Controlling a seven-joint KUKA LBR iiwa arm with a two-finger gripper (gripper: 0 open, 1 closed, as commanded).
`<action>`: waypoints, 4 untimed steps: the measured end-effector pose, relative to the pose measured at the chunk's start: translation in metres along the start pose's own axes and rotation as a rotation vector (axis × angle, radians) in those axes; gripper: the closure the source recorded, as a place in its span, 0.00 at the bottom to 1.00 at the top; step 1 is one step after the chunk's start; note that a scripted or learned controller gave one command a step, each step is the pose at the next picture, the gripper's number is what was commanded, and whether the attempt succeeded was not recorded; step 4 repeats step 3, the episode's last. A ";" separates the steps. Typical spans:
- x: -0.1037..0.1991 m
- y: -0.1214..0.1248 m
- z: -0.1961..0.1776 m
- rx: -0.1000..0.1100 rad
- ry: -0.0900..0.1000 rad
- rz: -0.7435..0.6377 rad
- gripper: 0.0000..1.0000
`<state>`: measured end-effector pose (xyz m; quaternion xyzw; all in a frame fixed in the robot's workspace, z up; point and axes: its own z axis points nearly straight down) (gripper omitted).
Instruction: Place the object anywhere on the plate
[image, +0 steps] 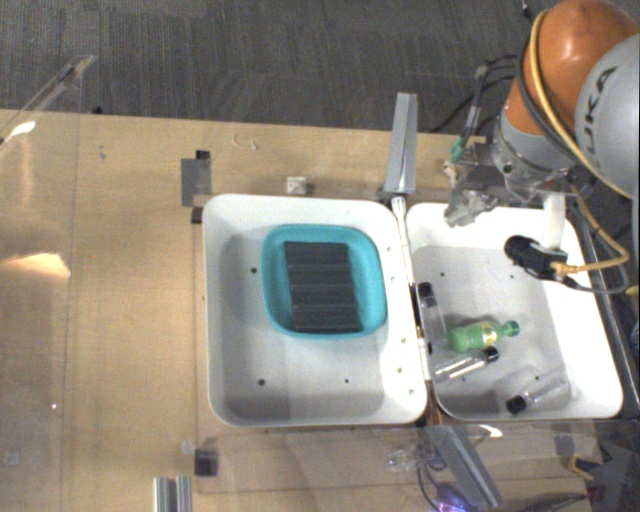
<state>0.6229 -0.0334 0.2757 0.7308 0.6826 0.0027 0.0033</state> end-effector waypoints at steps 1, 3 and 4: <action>0.066 -0.043 0.091 0.007 0.001 -0.041 1.00; 0.014 0.038 0.091 0.006 0.001 -0.085 0.00; 0.014 0.038 0.091 0.006 0.001 -0.085 0.00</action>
